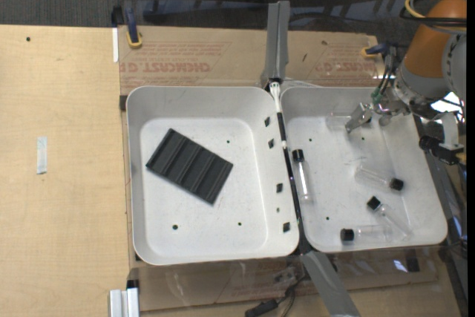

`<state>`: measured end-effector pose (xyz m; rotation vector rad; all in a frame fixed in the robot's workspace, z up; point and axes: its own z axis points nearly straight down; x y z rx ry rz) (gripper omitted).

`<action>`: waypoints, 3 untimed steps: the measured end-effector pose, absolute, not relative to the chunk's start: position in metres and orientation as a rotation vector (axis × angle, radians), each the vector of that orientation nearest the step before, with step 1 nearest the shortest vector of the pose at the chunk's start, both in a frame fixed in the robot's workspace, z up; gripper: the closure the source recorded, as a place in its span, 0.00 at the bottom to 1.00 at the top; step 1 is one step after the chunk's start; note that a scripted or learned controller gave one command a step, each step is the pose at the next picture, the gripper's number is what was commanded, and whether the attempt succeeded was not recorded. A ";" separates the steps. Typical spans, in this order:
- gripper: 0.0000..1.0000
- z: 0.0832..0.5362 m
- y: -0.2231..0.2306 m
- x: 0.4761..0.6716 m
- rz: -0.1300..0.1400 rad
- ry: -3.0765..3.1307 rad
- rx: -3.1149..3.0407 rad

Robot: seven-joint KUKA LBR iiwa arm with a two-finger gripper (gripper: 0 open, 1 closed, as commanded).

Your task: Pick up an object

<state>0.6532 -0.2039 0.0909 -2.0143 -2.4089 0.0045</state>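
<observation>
A black ridged rectangular slab (190, 165) lies at a slant in the left bin (141, 234). Several clear tubes with black caps lie in the right bin (438, 230): one (300, 176) along its left wall, one (383, 180) right of centre, one (378, 206) below that, and one (364, 234) near the front edge. My gripper (361, 117) hangs over the far part of the right bin, apart from all of these tubes. Nothing shows in its grasp.
The grey arm with its orange band (430, 48) comes in over the right bin's far right corner. A grey divider post (277, 41) stands behind the seam between the bins. Brown cardboard (193, 59) surrounds them, with a bare wooden benchtop (59, 159) to the left.
</observation>
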 end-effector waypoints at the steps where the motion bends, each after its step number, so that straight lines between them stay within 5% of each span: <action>1: 0.00 0.091 -0.204 0.653 0.004 -2.409 -2.014; 3: 0.00 0.091 -0.204 0.653 0.004 -2.409 -2.014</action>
